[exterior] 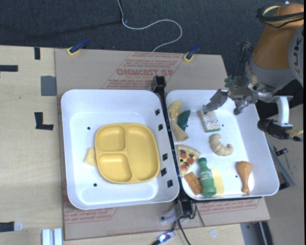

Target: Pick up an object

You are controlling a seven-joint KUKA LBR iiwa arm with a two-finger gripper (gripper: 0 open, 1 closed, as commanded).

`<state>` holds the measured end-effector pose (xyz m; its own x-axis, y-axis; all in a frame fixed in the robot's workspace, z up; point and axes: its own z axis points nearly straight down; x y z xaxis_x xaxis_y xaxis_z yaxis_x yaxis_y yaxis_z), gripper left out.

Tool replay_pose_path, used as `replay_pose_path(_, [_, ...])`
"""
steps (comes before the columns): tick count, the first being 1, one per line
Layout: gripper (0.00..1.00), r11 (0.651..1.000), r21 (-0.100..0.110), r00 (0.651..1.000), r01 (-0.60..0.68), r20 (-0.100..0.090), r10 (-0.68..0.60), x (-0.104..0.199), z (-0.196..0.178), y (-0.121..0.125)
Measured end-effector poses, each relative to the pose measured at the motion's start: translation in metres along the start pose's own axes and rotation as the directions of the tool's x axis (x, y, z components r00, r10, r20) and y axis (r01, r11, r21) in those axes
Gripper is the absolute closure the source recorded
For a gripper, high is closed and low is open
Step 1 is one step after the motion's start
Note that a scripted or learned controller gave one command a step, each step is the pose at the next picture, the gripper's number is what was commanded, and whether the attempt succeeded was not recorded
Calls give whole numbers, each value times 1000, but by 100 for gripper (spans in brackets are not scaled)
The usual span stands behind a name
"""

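Note:
My gripper (223,108) hangs over the back of the right bin (262,152), open, with nothing between its fingers. Its left finger (212,104) slants down toward a speckled white block (210,120) just below it. Nearer the front lie a tan croissant (222,146), a brown drumstick (244,174), a green bottle (207,177), a pizza slice (186,157) and an orange-brown piece (192,182). Against the bin's left wall sit a yellow piece (174,108), a green piece (183,119) and a beige cone (179,132).
The left bin (76,111) holds a yellow divided plate (127,153) and a pale yellow wedge (89,157) beside it. A black divider (166,137) runs between the bins. A white cable (153,24) lies on the dark floor behind the bench.

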<state>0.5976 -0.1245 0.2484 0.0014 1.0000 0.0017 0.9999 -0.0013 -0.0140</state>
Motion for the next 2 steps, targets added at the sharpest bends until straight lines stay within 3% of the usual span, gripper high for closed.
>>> replay_pose_path(1, [0,1000,-12,1000,3,2,-3,0,-7,2])
replay_pose_path(2, [0,1000,-9,1000,3,2,-3,5,37,4])
